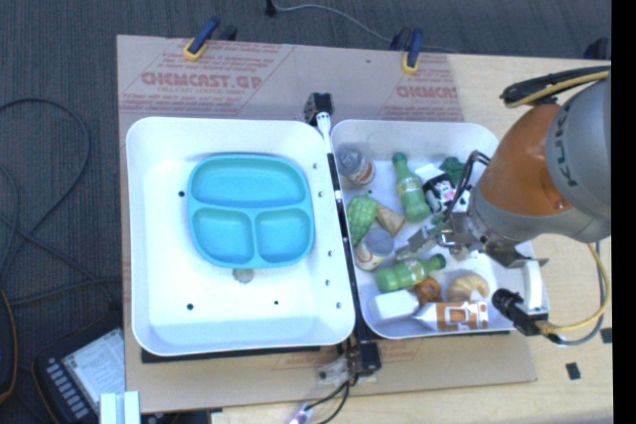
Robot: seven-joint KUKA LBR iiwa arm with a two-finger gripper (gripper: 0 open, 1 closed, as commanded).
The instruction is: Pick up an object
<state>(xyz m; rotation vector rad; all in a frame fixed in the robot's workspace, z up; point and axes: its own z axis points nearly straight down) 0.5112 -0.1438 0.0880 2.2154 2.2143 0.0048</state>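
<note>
The right white bin [485,136] holds a crowd of small objects. Among them are an upright green bottle [409,186], a second green bottle [411,271] lying flat, a green knobbly piece [362,213] and a small can [350,164]. A white and orange bottle [452,315] lies along the bin's near wall. My gripper [441,235] is down inside this bin, just above the lying green bottle and right of the knobbly piece. The wrist hides the items beneath it.
In the left bin [149,213] sits a blue divided tray [250,210], with a small grey object [241,275] just in front of it. A tan bread-like lump [467,288] and a white block [395,305] lie near the right bin's front. The arm's orange band [522,179] covers that bin's right side.
</note>
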